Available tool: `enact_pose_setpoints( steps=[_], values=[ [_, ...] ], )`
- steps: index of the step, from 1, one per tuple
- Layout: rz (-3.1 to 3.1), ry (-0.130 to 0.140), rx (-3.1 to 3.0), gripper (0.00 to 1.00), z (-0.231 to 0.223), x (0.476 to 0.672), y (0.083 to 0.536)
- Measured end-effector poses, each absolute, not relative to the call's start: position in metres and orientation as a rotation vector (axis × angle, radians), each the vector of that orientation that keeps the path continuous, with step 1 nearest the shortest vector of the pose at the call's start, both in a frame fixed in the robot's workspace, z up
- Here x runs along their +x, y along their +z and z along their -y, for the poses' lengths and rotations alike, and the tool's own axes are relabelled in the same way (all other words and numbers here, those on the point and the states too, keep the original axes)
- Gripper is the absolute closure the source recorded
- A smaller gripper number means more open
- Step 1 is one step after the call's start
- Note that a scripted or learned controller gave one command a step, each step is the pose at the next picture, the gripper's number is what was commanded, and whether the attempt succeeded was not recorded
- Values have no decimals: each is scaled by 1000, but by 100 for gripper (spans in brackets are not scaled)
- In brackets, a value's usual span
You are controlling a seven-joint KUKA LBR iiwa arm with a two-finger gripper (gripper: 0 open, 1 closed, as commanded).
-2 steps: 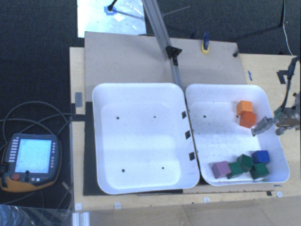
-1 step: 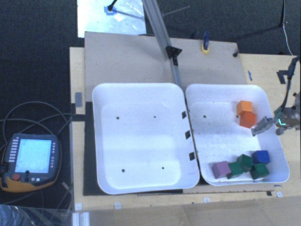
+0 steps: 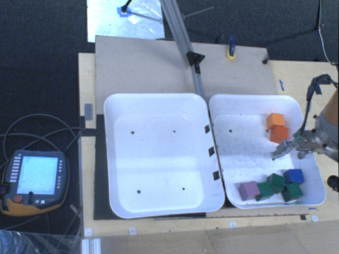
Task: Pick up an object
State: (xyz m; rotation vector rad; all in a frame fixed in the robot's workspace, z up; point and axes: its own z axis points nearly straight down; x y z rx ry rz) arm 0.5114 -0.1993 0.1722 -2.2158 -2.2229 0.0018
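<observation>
Jaws beside orange block; no legible writing.

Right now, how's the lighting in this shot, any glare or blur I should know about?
In the camera view, the left bin is brightly lit and nearly washed out, with a soft shadow along its near wall; a shiny sheet at the top glares; the gripper over the right bin looks slightly soft, while the orange blocks read clearly.
</observation>
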Motion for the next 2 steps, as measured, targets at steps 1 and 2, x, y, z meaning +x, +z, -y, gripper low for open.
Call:
enact_pose_setpoints(
  steps=[1, 2],
  values=[
    [2221, 3, -2216, 0, 200, 511, 109],
    [2224, 1, -2218, 0, 200, 511, 89]
  ],
)
